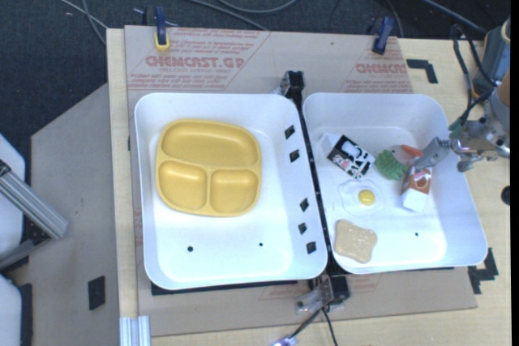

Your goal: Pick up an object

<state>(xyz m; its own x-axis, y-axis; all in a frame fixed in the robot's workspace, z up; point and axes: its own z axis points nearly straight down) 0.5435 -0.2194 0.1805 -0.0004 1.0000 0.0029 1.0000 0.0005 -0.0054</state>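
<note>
In the right-hand bin (454,243) you have five loose objects. A black-and-white printed packet (349,155) lies tilted at the upper left of the group. Below it, a fried-egg toy (362,196) lies flat, yolk up. A tan toast slice (355,241) lies flat at the lower left. A green item (389,164) sits near centre. A red-and-white carton (417,188) lies just right of it.

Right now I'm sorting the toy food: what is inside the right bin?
The right bin holds a fried egg, a slice of toast, a black-and-white packet, a green piece and a small carton. The gripper covers whatever lies beneath it.
</note>
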